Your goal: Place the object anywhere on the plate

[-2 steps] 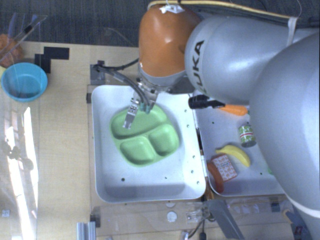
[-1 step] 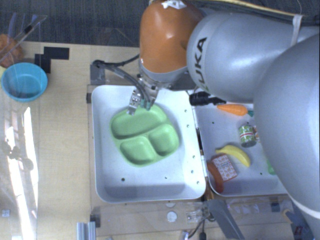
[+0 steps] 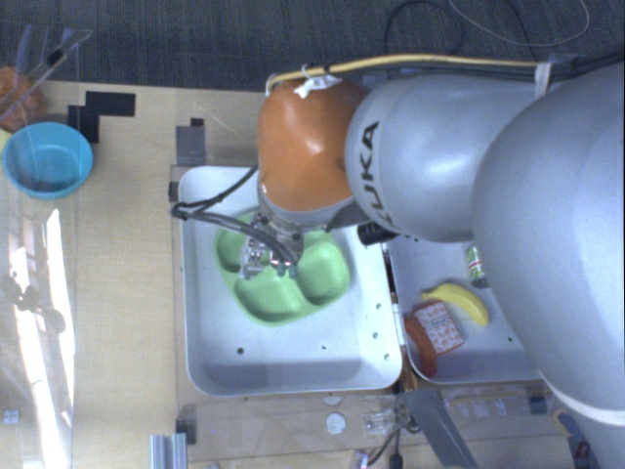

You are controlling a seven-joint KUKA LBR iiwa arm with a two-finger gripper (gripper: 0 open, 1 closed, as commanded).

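- Nearest the camera: bare floor of the left bin (image 3: 293, 369), front rim seen at the worktop (image 3: 107, 311) edge.
- Right bin (image 3: 508, 360), near corner: a red packet (image 3: 437, 332) with a printed label and a yellow banana (image 3: 459, 301), lying just beside each other; a small green-capped bottle (image 3: 475, 265) is seen just beyond them.
- Mid left bin: green sectioned plate (image 3: 293, 286), lying flat; its divided lobes are visible on both sides of the wrist.
- End effector (image 3: 269, 254) is positioned directly over the plate, low; whether the fingers are apart or together cannot be told, and no object can be made out between them.
- Task object: not identifiable with certainty; likely candidates are the items in the right bin, well apart from the plate.
- Progress judgement: nothing is seen resting on the plate, so placement is judged not yet confirmed; release or a fresh pick is judged outstanding.
- Far left of worktop: a blue bowl (image 3: 47, 157), unrelated.
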